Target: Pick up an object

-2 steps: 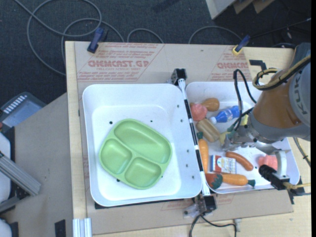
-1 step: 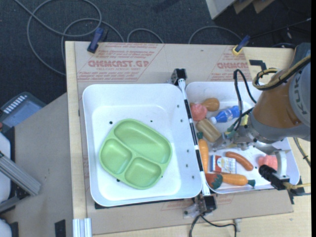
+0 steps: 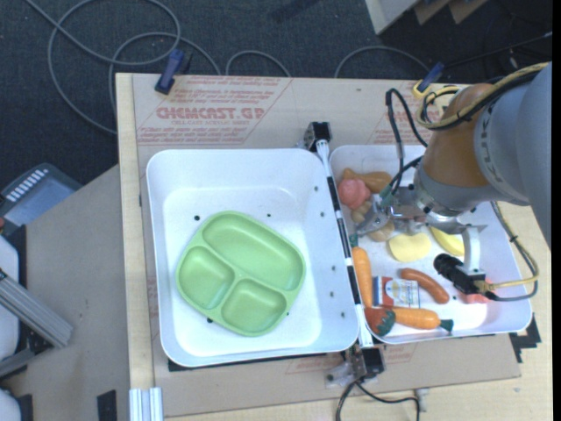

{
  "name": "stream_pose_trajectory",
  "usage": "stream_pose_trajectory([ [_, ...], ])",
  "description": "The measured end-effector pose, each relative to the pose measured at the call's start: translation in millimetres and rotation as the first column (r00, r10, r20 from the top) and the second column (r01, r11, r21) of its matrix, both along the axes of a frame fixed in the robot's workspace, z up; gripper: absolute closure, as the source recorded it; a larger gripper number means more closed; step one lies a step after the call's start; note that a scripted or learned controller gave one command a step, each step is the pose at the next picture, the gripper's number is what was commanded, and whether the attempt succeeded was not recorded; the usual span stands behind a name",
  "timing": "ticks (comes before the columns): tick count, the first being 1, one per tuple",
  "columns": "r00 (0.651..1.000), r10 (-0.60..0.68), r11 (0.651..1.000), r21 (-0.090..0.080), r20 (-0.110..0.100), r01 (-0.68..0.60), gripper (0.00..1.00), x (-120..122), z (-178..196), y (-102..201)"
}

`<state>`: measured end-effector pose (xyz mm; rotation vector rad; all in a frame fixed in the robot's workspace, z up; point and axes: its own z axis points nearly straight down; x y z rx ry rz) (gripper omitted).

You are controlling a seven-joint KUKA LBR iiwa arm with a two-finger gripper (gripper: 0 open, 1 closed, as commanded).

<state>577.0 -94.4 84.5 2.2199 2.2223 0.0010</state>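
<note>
Camera view: hand (image 3: pixel 383 210) low in right bin (image 3: pixel 504 235) over pink food (image 3: pixel 353 191) (finger state unreadable); I'd centre before closing.

The grey arm (image 3: pixel 513 139) is reached in from the right, orange band above the wrist, the gripper (image 3: pixel 379 215) lowered beneath it

We are seeing a divided plate (image 3: pixel 241 273) lying in the left bin (image 3: pixel 166 178); toy food (image 3: pixel 412 317) is lying in the right bin (image 3: pixel 513 318).
</note>
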Motion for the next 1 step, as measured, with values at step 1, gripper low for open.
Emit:
stream_pose_trajectory([
  [1,1.000,-0.002,1.000,0.000,-0.001,0.002,0.00,-26.2,0.2,1.5],
])
